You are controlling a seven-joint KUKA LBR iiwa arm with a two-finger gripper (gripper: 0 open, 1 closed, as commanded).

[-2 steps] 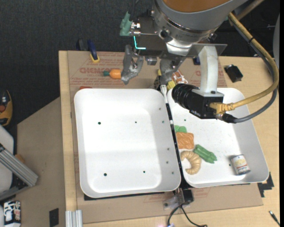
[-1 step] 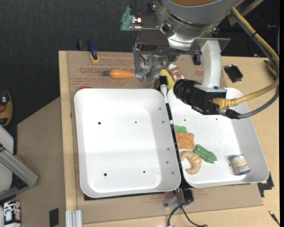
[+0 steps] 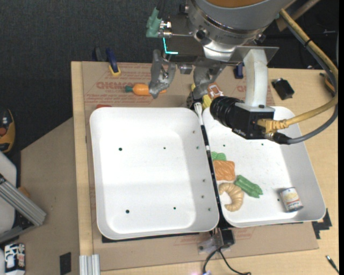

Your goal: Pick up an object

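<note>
In the right bin [image 3: 309, 177] I see a croissant [image 3: 233, 195], a green pod [image 3: 248, 185] and a small can [image 3: 291, 198]. Farther back, my gripper [image 3: 180, 81] hangs above the bins' far edge, jaws wide apart, holding nothing; an orange carrot [image 3: 141, 89] lies beside its left finger.

One fixed camera looks down at a slant on my bench [image 3: 54, 161] from above. Both white bins [image 3: 145, 166] lie in frame; my arm [image 3: 236, 16] enters top right, close under the lens.

The left bin [image 3: 107, 134] adjoins the right bin [image 3: 306, 177]; croissant [image 3: 232, 195], pea pod [image 3: 249, 186] and can [image 3: 291, 198] lie near the right bin's front edge.
</note>
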